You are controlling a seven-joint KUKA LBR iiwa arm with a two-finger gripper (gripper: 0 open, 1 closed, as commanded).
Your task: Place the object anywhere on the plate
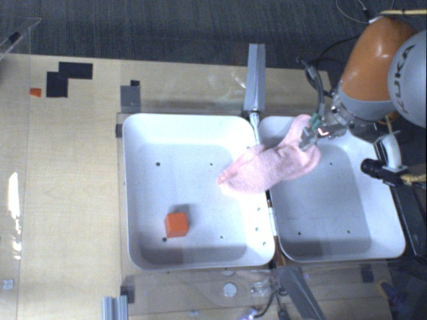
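Observation:
A pink cloth hangs stretched across the divider between the two bins. Its lower end trails over the right side of the left bin, and its upper end rises over the right bin. My gripper is above the right bin's back left corner, pinching the cloth's upper right end between its fingers. A small orange block lies on the floor of the left bin, near its front left.
A grey metal post stands behind the gap between the bins. Black markers and a small orange square lie on the wooden bench at far left. Cables and a black fitting sit by the right bin's edge.

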